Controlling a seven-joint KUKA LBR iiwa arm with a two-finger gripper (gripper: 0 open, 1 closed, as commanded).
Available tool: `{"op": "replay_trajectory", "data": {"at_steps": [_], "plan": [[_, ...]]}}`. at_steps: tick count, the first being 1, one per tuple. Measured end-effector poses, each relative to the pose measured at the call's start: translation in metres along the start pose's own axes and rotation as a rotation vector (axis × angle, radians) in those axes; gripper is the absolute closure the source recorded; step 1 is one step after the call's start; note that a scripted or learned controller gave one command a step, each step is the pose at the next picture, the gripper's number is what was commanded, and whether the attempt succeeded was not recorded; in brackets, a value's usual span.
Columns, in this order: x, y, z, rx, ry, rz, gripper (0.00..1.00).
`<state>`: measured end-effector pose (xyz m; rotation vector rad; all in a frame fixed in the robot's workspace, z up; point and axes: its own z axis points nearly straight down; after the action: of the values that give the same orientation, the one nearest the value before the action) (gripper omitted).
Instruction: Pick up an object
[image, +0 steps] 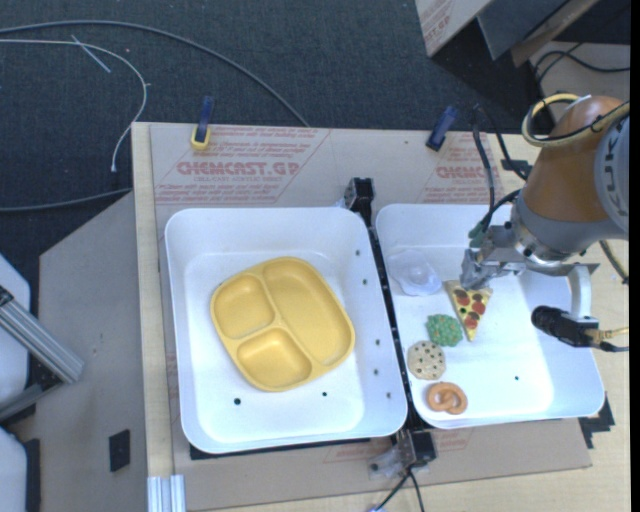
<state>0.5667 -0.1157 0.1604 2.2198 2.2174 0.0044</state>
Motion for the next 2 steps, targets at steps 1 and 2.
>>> {"op": "replay_trajectory", "data": {"at_steps": [1,2], "plan": [[-0.003,0.012,-0.053,-0.002,0.000,-0.002,1.00],[-0.002,0.014,-0.108,-0.003,0.000,-0.003,1.00]]}}
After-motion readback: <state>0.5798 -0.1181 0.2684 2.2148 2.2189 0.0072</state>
